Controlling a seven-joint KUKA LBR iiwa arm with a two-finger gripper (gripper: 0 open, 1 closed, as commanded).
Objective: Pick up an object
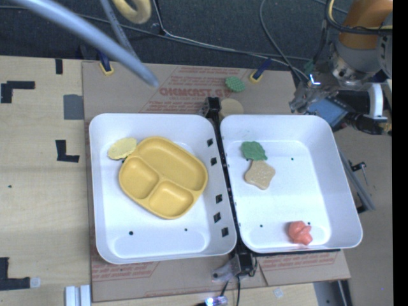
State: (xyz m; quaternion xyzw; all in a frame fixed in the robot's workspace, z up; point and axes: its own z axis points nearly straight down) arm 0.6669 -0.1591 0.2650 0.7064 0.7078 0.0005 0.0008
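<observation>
The right bin (331,171) holds three small items. A green leafy piece (253,150) lies near its back left, with a tan star-like piece (260,175) just in front of it, touching or nearly so. A red-orange lump (299,232) rests by the front wall. In the left bin (102,190) lie a yellow divided plate (163,176) and, at the plate's back left edge, a pale yellow piece (122,148). My gripper (306,99) hangs above the right bin's back right corner, outside the rim and apart from every item.
A small green piece (234,83) and a tan disc (233,106) lie on the cardboard behind the bins. Cables (280,43) loop across the back. A grey tube (76,24) slants over the top left. Black clips (220,199) join the bins along the middle.
</observation>
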